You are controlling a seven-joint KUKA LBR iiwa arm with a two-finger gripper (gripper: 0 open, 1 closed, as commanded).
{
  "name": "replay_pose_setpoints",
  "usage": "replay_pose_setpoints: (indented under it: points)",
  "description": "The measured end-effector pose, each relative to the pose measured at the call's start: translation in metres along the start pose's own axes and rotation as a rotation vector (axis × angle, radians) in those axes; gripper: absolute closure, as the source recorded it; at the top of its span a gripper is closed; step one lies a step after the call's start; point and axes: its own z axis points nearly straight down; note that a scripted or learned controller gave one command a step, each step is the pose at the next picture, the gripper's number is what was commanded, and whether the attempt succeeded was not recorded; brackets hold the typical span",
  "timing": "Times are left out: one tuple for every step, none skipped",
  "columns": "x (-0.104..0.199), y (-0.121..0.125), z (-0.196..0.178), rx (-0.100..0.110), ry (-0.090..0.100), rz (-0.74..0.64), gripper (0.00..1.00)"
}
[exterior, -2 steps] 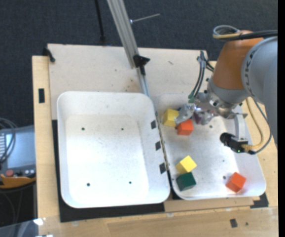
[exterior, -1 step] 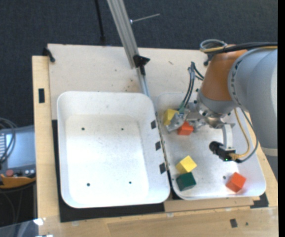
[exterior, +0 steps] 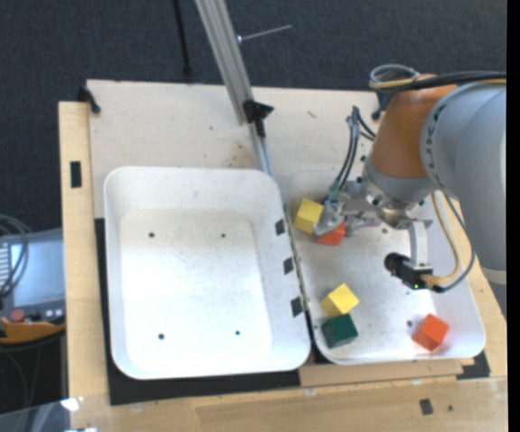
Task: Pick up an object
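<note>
The grey KUKA arm (exterior: pixel 462 151) reaches in over the right bin (exterior: pixel 458 349), its gripper (exterior: pixel 334 216) low at the bin's upper-left corner; how far its fingers stand apart cannot be told. A yellow cube (exterior: pixel 309 215) and an orange block (exterior: pixel 331 234) sit right by the gripper against the bin's left wall. Toward the bin's lower edge lie a second yellow cube (exterior: pixel 340 300), a green cube (exterior: pixel 339 330) and an orange cube (exterior: pixel 431 331), with bare floor between.

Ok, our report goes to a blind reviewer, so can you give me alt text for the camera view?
A grey and orange robot arm reaches from the right into the right bin, its end effector low beside a yellow cube and an orange block. Nearer the front lie another yellow cube, a green cube and an orange cube.
</note>
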Motion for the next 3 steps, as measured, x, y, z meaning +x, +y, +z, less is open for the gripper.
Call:
replay_pose_setpoints:
  points:
    - [0.006, 0.007, -0.048, -0.004, 0.0, -0.015, 1.0]
    - [0.006, 0.009, -0.102, -0.005, -0.001, -0.016, 1.0]
    - [0.061, 0.009, -0.097, 0.003, 0.0, -0.019, 1.0]
